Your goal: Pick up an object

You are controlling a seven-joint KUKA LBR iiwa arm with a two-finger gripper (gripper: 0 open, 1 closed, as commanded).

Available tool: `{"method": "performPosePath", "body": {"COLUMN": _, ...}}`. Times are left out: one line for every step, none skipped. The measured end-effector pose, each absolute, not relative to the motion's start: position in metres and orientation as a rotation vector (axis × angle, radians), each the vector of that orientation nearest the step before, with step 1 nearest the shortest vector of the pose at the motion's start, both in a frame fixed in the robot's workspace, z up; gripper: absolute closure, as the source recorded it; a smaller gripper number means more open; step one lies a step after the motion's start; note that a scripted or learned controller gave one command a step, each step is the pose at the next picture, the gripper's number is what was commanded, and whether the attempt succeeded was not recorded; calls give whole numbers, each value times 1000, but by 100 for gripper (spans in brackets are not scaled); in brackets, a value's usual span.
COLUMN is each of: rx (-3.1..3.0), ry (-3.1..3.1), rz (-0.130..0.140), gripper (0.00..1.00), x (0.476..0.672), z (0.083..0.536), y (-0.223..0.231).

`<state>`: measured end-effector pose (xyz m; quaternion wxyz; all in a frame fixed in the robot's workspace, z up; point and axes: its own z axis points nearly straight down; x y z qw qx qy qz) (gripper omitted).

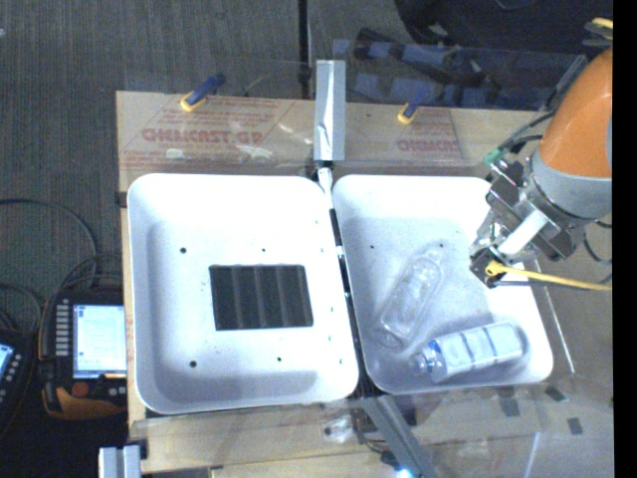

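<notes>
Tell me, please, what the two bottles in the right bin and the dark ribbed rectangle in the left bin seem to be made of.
The clear empty bottle looks like thin transparent plastic: the white bin shows through it. The bottle with the white label seems clear plastic too, glossy, with a blue cap. The dark ribbed rectangle looks matte, perhaps rubber or plastic; the view leaves it open.

You look down on a dark grey carpeted floor surrounding a pale wooden bench top. Red lettering is printed across the wood, under a clear sheet held by two yellow-and-blue clamps at the far edge. A metal post stands at the bench's middle. On the floor to the left lies a handheld control pendant with a lit screen, trailing black cables.
</notes>
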<state>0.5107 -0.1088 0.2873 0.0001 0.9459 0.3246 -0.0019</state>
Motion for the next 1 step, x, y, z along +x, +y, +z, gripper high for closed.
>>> {"method": "performPosePath", "body": {"rx": 3124, "ry": 314, "rz": -4, "gripper": 100, "x": 567, "z": 319, "y": -114}}
